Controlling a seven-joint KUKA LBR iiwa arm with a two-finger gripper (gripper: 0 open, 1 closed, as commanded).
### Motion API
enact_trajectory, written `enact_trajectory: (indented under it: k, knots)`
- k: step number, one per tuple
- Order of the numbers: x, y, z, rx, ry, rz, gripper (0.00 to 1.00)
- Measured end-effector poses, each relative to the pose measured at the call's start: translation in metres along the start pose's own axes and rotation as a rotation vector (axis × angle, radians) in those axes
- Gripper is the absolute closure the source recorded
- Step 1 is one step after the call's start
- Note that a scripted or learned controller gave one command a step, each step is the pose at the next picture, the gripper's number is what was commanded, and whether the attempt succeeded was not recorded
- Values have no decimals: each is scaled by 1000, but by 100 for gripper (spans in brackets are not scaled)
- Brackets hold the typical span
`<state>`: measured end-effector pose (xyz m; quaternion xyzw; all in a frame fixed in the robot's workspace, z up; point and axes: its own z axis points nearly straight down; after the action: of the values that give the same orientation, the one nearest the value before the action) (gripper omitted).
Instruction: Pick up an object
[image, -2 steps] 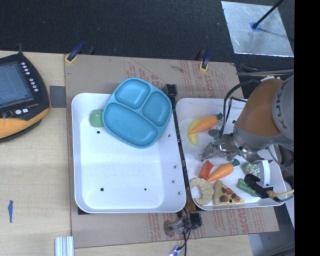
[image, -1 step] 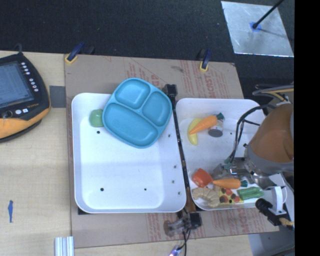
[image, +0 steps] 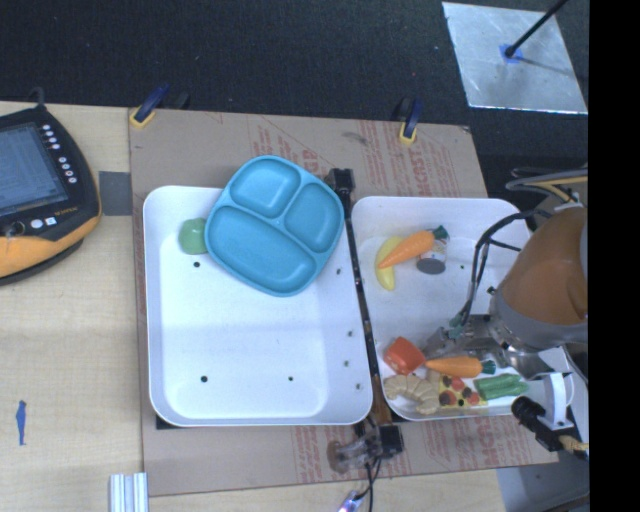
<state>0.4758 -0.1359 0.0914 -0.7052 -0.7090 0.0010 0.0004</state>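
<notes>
So the claw (image: 468, 345) is down in the right bin (image: 400, 215) over the toy food heap, can't tell how it's set from here, and I'd settle it square over the orange carrot (image: 452, 367) before lifting, since the neighbours crowd it.

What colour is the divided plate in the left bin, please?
Light blue; the divided plate shows clearly in the camera view.
</notes>
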Motion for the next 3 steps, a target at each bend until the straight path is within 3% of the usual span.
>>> enact_trajectory:
  k: [1,2,3]
  knots:
    - [-1,1,-10,-1,-3,-5,100]
    - [25,54,-83,1,2,1,100]
    - [25,54,-82,2,2,1,0]
